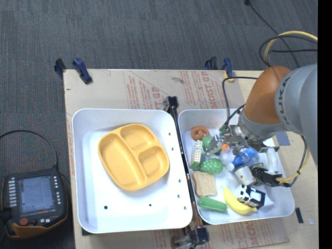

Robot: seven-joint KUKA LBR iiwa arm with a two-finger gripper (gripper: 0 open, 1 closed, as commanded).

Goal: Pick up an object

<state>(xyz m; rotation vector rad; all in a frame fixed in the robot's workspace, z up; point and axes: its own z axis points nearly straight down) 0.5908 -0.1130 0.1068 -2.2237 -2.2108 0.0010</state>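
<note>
My gripper (222, 142) hangs low over the upper middle of the right bin (286, 201), amid a heap of toy food. Directly around it lie an orange ring (198, 133), a small green piece (208, 142) and a blue item (245, 156). A yellow-and-white corn cob (197, 152) and a bumpy green vegetable (211, 166) sit just to its left and below. Nothing is visibly lifted off the heap.
Lower in the right bin lie a toast slice (205, 183), a green pod (212, 204), a banana (237, 202) and a black-and-white toy (252, 195). The left bin (85, 201) holds a yellow divided plate (134, 155). A teach pendant (33, 196) sits far left.
</note>
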